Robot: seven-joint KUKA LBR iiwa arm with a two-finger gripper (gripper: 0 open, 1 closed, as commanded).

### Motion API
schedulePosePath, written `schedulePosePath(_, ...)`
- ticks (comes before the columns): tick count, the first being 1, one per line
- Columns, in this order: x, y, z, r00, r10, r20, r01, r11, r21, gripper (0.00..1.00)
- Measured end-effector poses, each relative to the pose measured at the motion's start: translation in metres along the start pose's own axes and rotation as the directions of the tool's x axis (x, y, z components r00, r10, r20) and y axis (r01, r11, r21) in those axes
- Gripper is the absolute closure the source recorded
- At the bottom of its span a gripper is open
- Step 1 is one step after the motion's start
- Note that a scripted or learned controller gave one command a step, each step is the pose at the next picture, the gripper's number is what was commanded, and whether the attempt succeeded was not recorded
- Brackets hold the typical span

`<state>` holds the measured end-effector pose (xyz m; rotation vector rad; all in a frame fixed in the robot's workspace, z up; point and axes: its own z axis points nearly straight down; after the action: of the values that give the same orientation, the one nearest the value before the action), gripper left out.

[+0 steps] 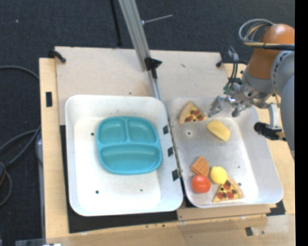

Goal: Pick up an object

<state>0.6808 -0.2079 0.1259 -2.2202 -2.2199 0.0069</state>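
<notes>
A single fixed camera looked down on the surface (113, 70) from above at a slant, far enough back to take in both white bins whole. The left bin (77, 147) sat near the middle of the frame and the right bin (256, 158) toward the right edge. Dark floor (51, 14) showed beyond the far and left edges. The arm (264, 60) entered from the right, and a slanted metal post (133, 19) rose from the far side.
</notes>
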Motion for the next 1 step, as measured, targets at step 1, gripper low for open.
schedulePosePath(1,-0.0009,0.0025,-0.0166,1.000,-0.003,0.005,0.003,1.000,-0.009,1.00)
